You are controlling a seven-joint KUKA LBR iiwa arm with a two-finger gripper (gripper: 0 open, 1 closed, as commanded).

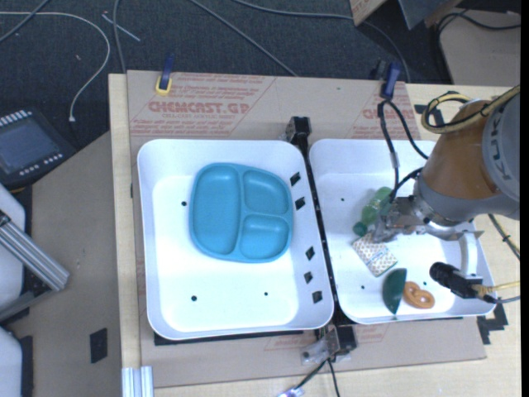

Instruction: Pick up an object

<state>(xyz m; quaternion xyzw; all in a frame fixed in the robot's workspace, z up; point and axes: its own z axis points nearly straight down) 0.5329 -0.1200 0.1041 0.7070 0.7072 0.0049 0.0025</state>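
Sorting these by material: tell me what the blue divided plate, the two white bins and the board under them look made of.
Blue divided plate: likely moulded plastic, matte, one even colour with soft rounded dividers. White bins: probably thin formed plastic, smooth, slightly glossy, with rounded corners. Board: looks like brown cardboard or paper-faced sheet, dull, carrying red print.

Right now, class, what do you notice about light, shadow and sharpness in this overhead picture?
In the camera view, lighting is even and bright; the white bins look nearly washed out; the blue divided plate casts a faint shadow only; the pincer is slightly soft and cluttered among green objects, hard to resolve.
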